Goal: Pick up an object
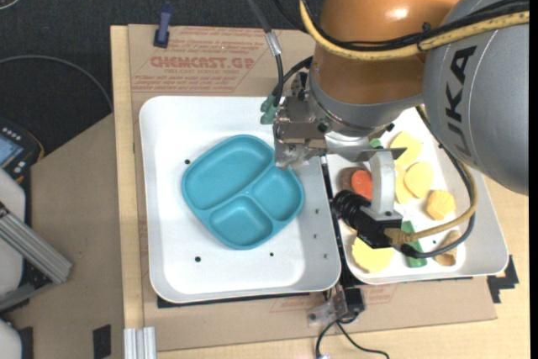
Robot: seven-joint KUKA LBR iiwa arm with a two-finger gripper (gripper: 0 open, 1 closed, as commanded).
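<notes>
Two shallow white bins [160, 181] sit side by side. The grey arm's gripper [290, 149] hangs at the two o'clock rim of a blue three-compartment plastic plate [242, 191] in the left bin; its jaw state cannot be told. Yellow plastic pieces [416, 178] crowd the right bin [496, 244].

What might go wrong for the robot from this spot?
The gripper sits at the blue divided plate's top right rim, so it may slip off the thin edge. That rim lies close to the left bin's right wall, which it could bump. The small toys sit in the right bin.
</notes>
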